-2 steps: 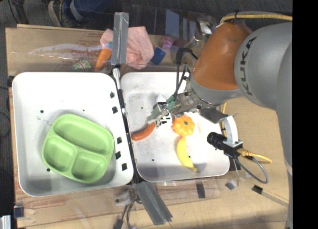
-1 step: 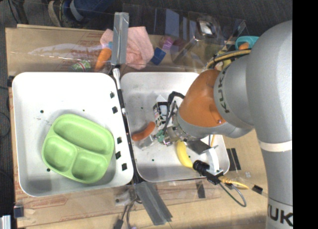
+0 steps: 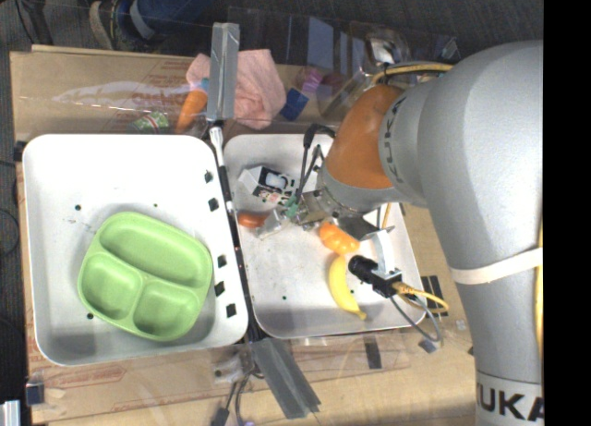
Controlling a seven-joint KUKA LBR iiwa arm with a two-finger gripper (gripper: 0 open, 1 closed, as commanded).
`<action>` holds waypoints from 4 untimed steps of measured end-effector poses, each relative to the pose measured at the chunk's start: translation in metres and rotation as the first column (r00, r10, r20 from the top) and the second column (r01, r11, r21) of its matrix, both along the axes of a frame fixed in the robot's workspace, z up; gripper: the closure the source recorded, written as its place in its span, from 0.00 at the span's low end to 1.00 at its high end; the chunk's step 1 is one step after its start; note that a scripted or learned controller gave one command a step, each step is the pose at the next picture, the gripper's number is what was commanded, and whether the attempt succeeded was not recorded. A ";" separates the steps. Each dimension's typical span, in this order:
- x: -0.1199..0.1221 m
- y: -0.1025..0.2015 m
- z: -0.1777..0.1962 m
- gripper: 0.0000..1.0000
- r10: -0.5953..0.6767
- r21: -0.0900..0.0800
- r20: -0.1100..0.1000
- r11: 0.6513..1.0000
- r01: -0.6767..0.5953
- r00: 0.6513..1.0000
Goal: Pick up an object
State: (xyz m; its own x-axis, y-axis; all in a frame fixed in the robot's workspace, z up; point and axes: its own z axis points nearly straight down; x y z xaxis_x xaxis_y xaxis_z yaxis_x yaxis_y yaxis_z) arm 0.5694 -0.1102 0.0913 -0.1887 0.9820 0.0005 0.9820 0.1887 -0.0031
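The arm [image 3: 480,138] is cased in smooth grey material with a soft sheen, and its orange band [image 3: 355,147] is glossy. Both bins [image 3: 55,193] are formed of smooth white plastic, slightly scuffed. The divided green plate [image 3: 145,274] is seen as matt plastic. The banana [image 3: 343,290] and the orange piece [image 3: 338,237] beside it are rendered in smooth, faintly shiny plastic. The pink cloth [image 3: 249,87] is soft and creased. The worktop [image 3: 102,73] is surfaced in matt brown board, with a crinkled clear film [image 3: 102,96] laid over part of it.
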 end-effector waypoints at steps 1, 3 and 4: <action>0.087 -0.001 0.001 0.00 0.114 0.000 0.002 0.993 -0.114 0.993; 0.088 0.061 0.128 1.00 0.094 -0.001 0.004 0.996 -0.094 0.996; 0.088 0.061 0.128 0.00 0.094 0.000 0.003 0.996 -0.094 0.996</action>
State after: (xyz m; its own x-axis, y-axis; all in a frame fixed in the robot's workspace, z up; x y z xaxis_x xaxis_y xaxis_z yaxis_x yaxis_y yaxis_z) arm 0.6569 -0.0491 0.2190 -0.2797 0.9601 -0.0005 0.9601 0.2797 0.0001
